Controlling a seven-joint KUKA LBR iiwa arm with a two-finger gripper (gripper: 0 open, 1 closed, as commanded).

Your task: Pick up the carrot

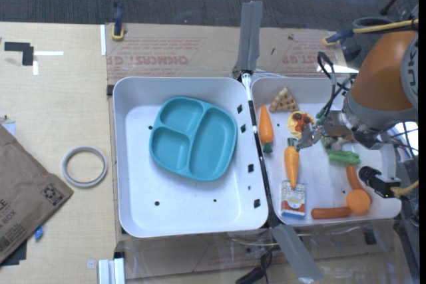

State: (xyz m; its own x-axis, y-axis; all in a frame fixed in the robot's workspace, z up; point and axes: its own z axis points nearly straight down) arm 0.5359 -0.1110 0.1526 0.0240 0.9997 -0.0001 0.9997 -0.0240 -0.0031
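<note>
Wooden bench (pixel 53 110) bearing two white bins. Left bin (pixel 133 203) holds a teal divided plate (pixel 194 138). In the right bin (pixel 389 209), one carrot (pixel 265 124) lies along the dividing wall and a second carrot (pixel 291 163) lies at 7 o'clock from the gripper (pixel 307 136), just above a juice carton (pixel 293 199). Whether the gripper is open or closed cannot be told. A green bean pod (pixel 343 157), sausage (pixel 330 213), orange ball (pixel 358 201) and waffle wedge (pixel 284 102) crowd around.
</note>
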